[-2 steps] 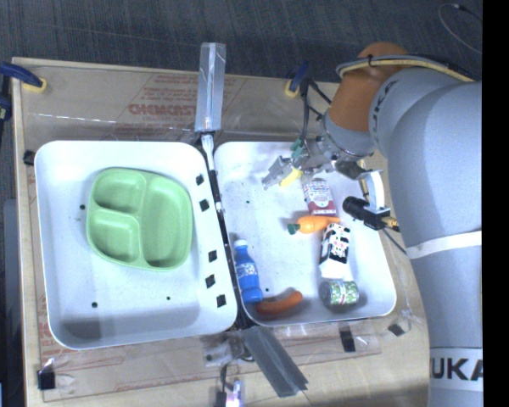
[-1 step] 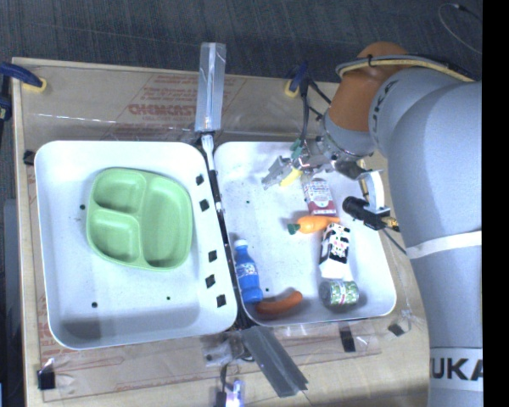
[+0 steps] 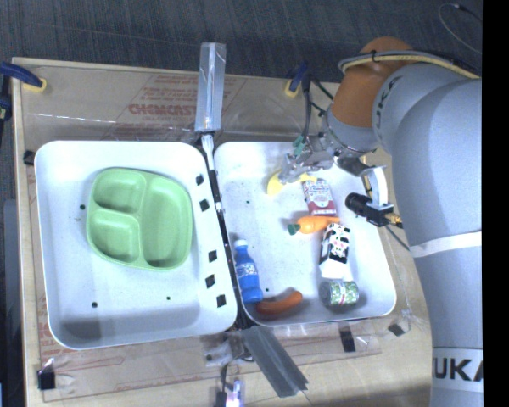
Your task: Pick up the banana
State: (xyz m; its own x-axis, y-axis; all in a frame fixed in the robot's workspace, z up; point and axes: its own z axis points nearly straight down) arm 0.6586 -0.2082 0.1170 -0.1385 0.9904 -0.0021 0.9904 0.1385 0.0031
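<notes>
The banana [image 3: 277,182] is yellow and lies near the back of the right bin [image 3: 254,206], with just its left end visible. My gripper [image 3: 304,164] sits directly over its right part, low in the bin and touching or nearly touching it. The grey arm with its orange band [image 3: 360,91] reaches in from the right behind it.
A red and white carton [image 3: 319,196], an orange carrot [image 3: 312,225], a cow-patterned carton [image 3: 336,251] and a green can [image 3: 340,292] lie close along the right side. A blue bottle [image 3: 246,271] and a sausage [image 3: 280,303] are at the front. A green divided plate [image 3: 140,219] sits in the left bin [image 3: 68,312].
</notes>
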